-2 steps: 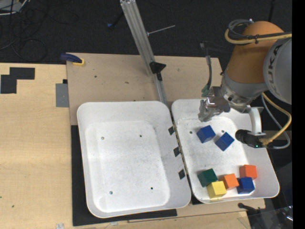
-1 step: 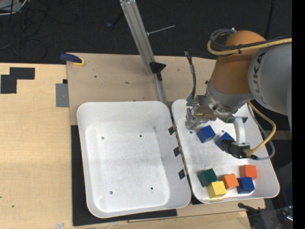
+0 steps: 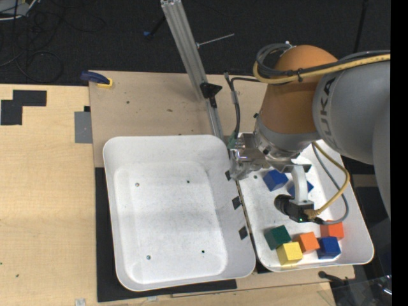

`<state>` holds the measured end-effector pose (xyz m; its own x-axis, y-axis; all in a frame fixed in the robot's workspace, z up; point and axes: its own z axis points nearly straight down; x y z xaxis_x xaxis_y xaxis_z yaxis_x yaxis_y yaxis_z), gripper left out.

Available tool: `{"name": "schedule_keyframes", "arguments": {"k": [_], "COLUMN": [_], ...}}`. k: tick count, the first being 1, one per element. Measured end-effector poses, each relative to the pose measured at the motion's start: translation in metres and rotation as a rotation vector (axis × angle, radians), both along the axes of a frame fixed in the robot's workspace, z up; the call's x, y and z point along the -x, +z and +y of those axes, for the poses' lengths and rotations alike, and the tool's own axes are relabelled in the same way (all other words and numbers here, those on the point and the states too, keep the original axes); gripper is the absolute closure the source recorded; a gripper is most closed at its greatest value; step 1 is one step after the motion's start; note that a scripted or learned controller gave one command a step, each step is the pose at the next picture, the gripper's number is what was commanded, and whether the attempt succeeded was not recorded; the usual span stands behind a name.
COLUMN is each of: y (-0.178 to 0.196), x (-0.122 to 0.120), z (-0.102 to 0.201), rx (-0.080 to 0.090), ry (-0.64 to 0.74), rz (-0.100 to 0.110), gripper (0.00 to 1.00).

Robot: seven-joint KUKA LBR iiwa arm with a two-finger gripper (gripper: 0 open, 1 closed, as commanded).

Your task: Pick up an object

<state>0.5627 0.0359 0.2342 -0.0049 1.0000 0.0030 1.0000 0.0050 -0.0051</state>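
Item 1: end effector [image 3: 245, 162], low over the far left corner of the right bin [image 3: 357, 250], close against the rim shared with the left bin [image 3: 127, 171]. We cannot tell whether it is spread or closed, and we see nothing held.

Item 2: blue block [image 3: 275, 180], just beside it, the nearest candidate.

Item 3: 5 blocks clustered at the bin's near end: green cube [image 3: 277, 236], yellow cube [image 3: 290, 252], orange cube [image 3: 308, 241], blue cube [image 3: 329, 247], red block [image 3: 334, 229].

Risk: we judge a descent here could strike the rim or close on air, the blue block lying off to 1 side.

Pose: arm [image 3: 357, 107] reaches in from the right, wrist bent steeply down.
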Motion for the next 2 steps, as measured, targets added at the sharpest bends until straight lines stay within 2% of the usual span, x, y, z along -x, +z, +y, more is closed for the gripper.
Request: {"name": "schedule_keyframes", "arguments": {"k": [1,2], "y": [0.0016,0.0017], "x": [0.0118,0.0113], "z": [0.0483,0.0453], "rx": [0.001,0.003], "ry": [0.000,-0.007], "rz": [0.001,0.000], "gripper": [1.00,0.00]}}
